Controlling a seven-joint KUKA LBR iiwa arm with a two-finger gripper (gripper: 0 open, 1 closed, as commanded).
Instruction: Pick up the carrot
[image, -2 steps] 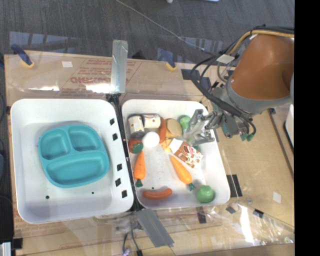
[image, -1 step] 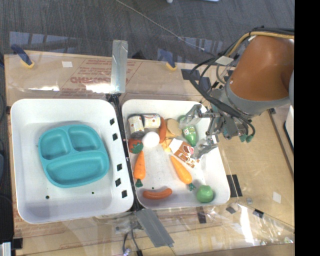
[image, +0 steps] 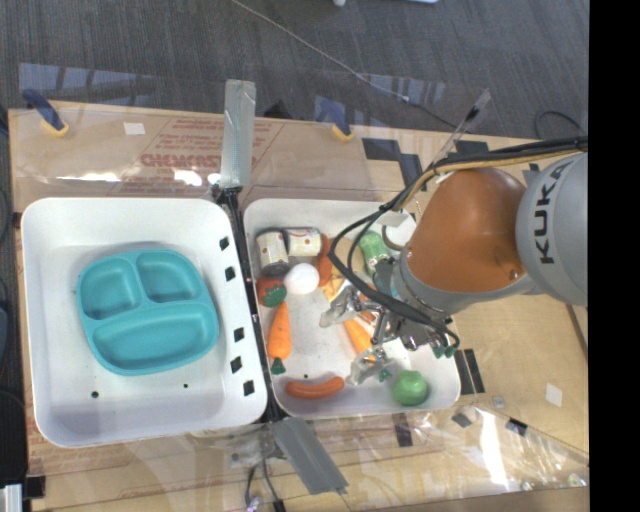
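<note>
The carrot is orange with a green leafy end. It lies on the floor of the right bin near the bin's left wall, pointing towards the front. My gripper hangs low over the middle of that bin, a short way right of the carrot and apart from it. Its two metal fingers stand spread, so it is open. A second, smaller orange piece lies between the fingers; I cannot tell whether they touch it.
The right bin also holds a red sausage, a green lime, a white egg, two small cans, a red fruit and a green item. A teal divided plate lies in the left bin.
</note>
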